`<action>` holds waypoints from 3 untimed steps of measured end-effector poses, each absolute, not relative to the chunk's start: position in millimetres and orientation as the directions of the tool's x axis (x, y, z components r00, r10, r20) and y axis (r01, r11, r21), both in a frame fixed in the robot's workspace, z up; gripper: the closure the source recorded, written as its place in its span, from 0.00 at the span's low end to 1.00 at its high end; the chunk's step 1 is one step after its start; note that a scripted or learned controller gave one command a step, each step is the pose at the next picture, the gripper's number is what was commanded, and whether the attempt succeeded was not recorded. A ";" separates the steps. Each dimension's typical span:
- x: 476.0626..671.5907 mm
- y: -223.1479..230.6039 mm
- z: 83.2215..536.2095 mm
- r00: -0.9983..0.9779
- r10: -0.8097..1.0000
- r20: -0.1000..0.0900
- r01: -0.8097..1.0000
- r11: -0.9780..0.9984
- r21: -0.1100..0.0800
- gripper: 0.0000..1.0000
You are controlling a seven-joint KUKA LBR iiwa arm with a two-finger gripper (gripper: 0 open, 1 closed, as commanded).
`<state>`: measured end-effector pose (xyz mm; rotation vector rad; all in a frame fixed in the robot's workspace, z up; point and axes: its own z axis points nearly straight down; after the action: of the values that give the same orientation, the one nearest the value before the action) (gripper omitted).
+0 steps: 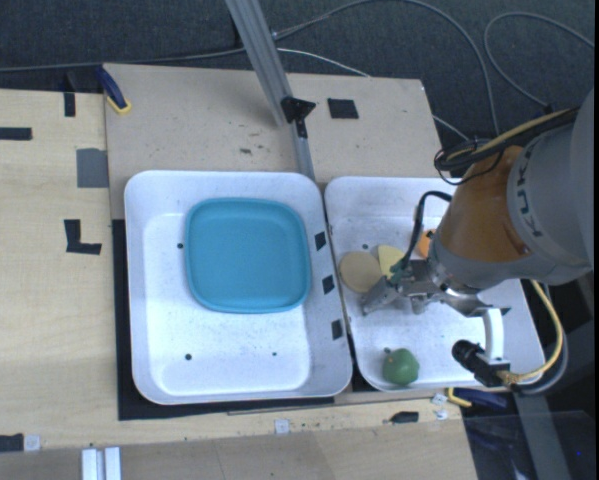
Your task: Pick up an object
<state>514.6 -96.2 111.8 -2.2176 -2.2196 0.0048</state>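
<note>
I see the arm (509,218) reaching from the right into the right bin (364,198). Its jaws (384,295) are low over the bin floor, at the left side of the bin. From my camera I cannot tell if they are spread or pressed together, because the metal parts are small and blurred. They are just beside a round tan object (357,270) and a pale yellow object (390,259), maybe touching them; I see nothing clearly between the jaws. A green round object (400,366) lies apart, near the front edge of the same bin. In the left bin (159,368) a blue square plate (247,254) lies flat. Both bins stand on the table (39,298).
</note>
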 end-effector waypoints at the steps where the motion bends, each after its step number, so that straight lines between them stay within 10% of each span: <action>1: 515.5 -96.3 123.7 -0.001 1.000 0.000 1.000 0.001 -0.002 1.00; 3: 523.3 -86.6 235.5 -0.001 1.000 0.000 1.000 0.001 0.003 1.00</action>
<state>523.3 -86.6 235.5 -2.2221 -2.2243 -0.0035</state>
